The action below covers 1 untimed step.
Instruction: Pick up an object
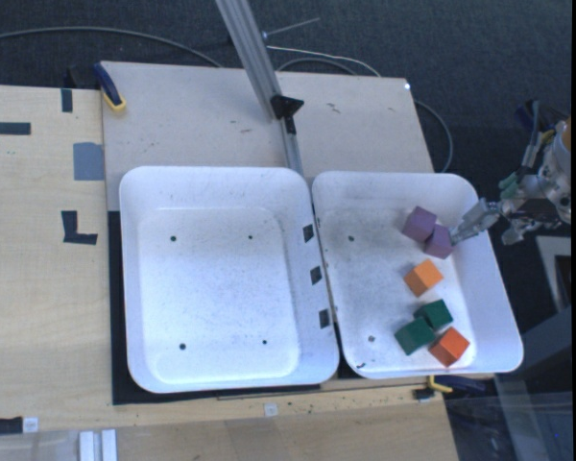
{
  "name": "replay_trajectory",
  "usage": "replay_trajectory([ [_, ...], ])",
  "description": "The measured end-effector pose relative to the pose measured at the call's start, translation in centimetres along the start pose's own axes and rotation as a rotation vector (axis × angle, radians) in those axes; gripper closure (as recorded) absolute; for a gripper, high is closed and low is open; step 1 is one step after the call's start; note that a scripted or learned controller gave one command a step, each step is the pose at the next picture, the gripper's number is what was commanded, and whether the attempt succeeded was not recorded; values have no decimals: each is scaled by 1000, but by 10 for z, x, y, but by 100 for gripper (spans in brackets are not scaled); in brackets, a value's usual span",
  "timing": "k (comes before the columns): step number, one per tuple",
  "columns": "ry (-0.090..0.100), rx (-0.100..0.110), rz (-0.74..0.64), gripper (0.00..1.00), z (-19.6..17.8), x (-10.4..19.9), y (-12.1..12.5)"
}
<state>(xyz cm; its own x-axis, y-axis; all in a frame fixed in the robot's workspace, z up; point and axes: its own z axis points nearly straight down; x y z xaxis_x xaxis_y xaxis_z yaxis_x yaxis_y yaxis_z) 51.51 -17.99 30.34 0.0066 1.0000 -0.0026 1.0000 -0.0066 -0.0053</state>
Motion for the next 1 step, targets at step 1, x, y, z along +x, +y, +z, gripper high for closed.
replay_trajectory([
  [1, 5, 1, -11, 0, 43, 46, -3],
])
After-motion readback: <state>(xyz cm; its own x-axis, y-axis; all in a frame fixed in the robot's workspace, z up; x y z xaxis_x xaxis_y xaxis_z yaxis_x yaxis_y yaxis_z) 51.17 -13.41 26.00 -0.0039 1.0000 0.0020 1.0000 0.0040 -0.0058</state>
